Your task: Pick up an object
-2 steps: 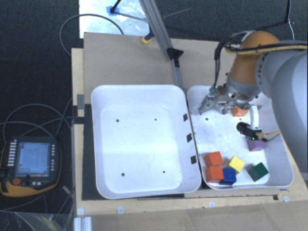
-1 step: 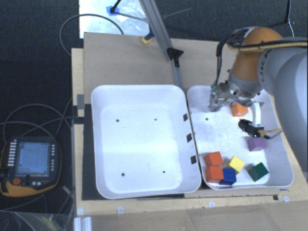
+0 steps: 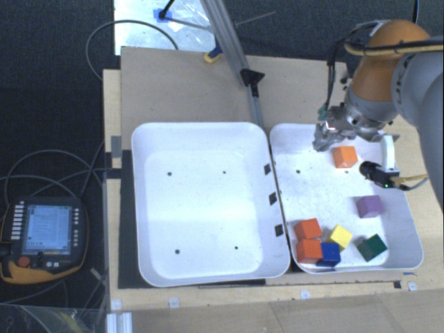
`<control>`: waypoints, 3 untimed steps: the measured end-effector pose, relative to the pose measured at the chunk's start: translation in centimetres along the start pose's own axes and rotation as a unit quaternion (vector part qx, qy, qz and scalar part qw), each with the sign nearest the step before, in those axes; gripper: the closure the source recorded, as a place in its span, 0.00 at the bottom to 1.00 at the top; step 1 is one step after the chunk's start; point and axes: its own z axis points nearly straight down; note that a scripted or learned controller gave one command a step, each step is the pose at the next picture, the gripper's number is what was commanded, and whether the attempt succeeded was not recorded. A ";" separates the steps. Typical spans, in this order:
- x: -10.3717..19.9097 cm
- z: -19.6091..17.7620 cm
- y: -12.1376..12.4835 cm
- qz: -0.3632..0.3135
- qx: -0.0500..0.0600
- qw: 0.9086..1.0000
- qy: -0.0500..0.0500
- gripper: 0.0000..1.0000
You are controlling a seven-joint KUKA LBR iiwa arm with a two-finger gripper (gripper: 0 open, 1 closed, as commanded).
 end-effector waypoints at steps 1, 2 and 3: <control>0.5 -5.2 1.1 -0.002 -0.001 1.000 0.000 1.00; 0.5 -10.0 1.3 -0.002 -0.001 1.000 0.000 1.00; 4.7 -8.8 -1.1 -0.003 0.004 1.000 0.001 1.00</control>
